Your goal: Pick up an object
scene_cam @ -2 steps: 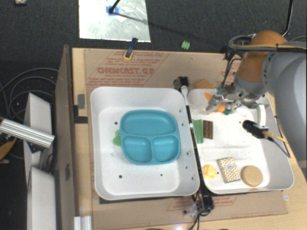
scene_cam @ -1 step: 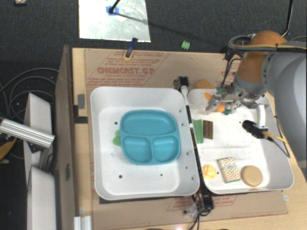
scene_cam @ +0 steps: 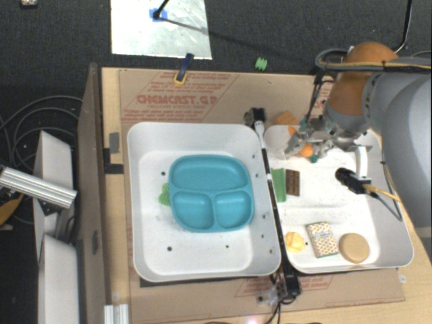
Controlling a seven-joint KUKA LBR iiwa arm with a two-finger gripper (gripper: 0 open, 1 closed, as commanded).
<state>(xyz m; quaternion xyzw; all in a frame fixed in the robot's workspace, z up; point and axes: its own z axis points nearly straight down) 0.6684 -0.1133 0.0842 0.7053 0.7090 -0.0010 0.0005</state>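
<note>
The gripper [scene_cam: 309, 142] hangs low over the far left corner of the right bin [scene_cam: 398, 245], just above a small orange piece [scene_cam: 307, 151]. Whether it is open or shut, and whether it has hold of anything, I cannot tell. The orange piece looks light and hard, probably smooth plastic, so it may slip; a pinch across its middle seems best. Nearer lie a brown block [scene_cam: 292, 181], a yellow lump [scene_cam: 294, 241], a patterned box [scene_cam: 322, 239] and a tan disc [scene_cam: 354, 247]. The left bin [scene_cam: 145, 248] holds a blue tray [scene_cam: 209, 191].
</note>
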